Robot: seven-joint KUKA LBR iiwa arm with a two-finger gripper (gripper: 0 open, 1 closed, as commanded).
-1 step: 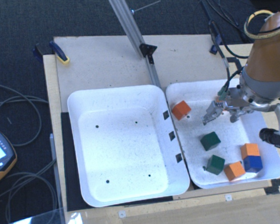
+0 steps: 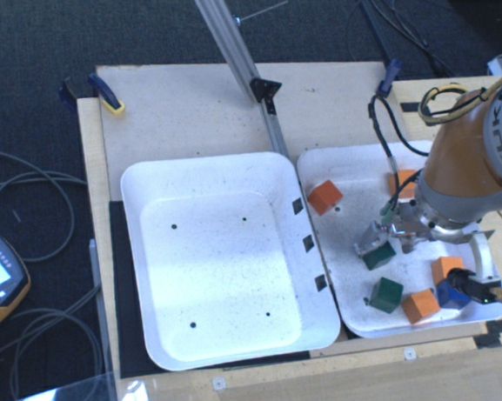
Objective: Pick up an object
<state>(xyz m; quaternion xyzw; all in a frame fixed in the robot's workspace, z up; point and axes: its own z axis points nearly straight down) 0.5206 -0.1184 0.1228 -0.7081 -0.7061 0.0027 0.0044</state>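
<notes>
Objects for picking lie in the right-hand shallow white bin (image 2: 353, 322): several small blocks in orange, dark green and blue. An orange cube (image 2: 324, 196) sits near the bin's upper left, well apart from the others. A second orange block (image 2: 401, 180) lies at the upper right, partly hidden behind the arm. A dark green block (image 2: 379, 255) lies at the bin's centre, touching or directly under the end effector (image 2: 383, 236). A second dark green cube (image 2: 387, 294) rests near the bin's front edge, just beside an orange cube (image 2: 420, 304). A blue block (image 2: 452, 295) sits beside that cube, with another orange block (image 2: 447, 267) just above it.

The grey arm with the orange band (image 2: 457, 164) reaches in from the right, and the end effector is low over the centre of the right bin. Whether its fingers are apart, together or clamped on the green block cannot be told from this view.

The left-hand shallow white bin (image 2: 221, 259) stands beside the right one on the light wooden desk (image 2: 182, 114). A slanted metal rail (image 2: 233, 44) crosses the desk toward the gap between the bins.
</notes>
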